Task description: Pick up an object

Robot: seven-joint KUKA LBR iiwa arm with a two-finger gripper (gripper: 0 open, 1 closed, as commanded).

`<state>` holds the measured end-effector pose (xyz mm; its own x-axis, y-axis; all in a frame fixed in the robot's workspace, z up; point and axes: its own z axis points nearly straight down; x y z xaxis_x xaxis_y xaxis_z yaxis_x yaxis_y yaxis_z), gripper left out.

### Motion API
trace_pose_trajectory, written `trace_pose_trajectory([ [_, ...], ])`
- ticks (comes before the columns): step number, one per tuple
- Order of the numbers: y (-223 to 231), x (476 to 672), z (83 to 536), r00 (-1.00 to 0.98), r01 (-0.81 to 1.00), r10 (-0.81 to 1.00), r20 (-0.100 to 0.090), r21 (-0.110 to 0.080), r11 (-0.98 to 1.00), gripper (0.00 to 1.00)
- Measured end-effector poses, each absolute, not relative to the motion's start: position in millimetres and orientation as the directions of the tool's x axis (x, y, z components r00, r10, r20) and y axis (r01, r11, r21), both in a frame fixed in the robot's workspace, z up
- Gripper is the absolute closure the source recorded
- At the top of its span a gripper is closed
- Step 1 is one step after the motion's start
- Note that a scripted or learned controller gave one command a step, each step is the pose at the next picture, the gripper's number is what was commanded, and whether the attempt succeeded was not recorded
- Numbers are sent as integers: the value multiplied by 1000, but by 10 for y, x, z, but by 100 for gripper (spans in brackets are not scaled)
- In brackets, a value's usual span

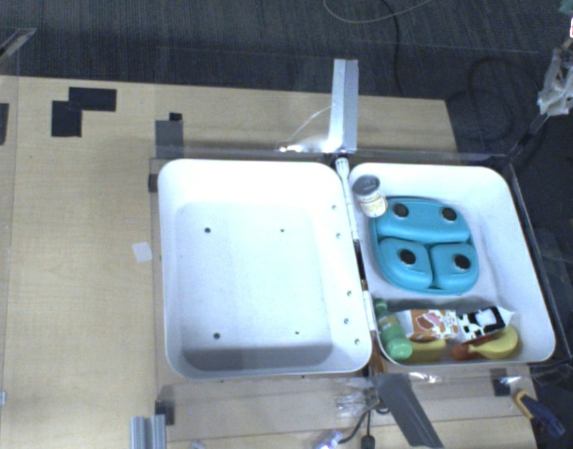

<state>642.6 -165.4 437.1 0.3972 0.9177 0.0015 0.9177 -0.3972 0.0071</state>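
1. Two white bins side by side on the desk point(71, 279): left bin point(244, 344) bare white, right bin point(510, 213) holding all the stuff
2. Biggest item: a teal plastic tray point(424, 246) with round dimples, sitting mid right bin
3. Just beside its upper-left corner, a small grey-lidded jar point(367, 195), hard against the wall between the bins
4. Along the near edge of the right bin, a flat printed packet point(447, 324) in orange, white and black, lying on or against a green piece point(394, 347) and something yellow point(499, 346); can't really tell what those two are, toy food maybe
5. As for the hand: no way to tell whether spread or pressed together, so calling it unknown
6. Progress-wise, looks like square one. Everything resting in the bin, nothing lifted, nothing pinched
7. Still to do, at a guess: pick a target, come down on it, close, lift clear. Jar or packet probably the easier grabs; teal tray looks wide and awkward for two fingers
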Motion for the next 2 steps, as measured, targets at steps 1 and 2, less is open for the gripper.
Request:
trace_pose_trajectory([
  [1, -1907, 6695, 3952, 591, 807, 807, 1, 5, -591, 100],
  [2, -1887, 6709, 4076, 583, 812, 812, 2, 10, -583, 100],
])
